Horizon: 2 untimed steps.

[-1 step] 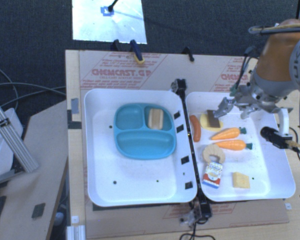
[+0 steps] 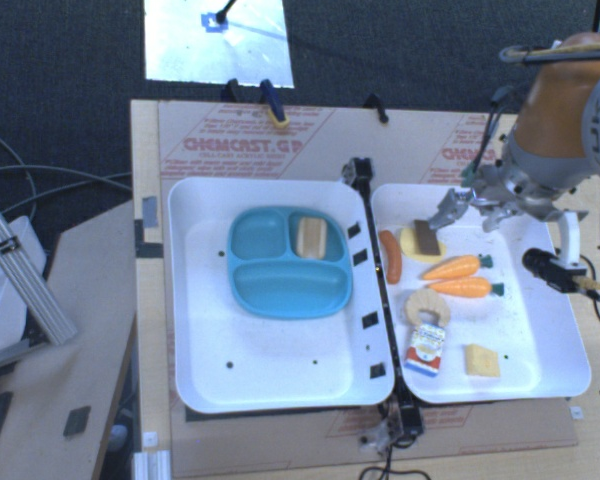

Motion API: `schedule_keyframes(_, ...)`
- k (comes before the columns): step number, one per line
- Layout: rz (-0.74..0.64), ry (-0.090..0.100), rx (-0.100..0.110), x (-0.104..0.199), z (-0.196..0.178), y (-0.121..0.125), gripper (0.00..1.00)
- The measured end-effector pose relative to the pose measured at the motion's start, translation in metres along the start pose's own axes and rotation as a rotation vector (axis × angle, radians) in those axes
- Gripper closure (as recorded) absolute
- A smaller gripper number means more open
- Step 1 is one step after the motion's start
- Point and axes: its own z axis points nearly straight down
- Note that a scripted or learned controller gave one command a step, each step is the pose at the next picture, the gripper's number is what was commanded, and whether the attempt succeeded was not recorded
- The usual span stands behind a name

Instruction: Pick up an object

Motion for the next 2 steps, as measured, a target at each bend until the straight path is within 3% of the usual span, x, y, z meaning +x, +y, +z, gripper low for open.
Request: schedule_keyframes(2, -0.001, 0.000, 0.004, 0.010, 0.107, 0.005, 0.00)
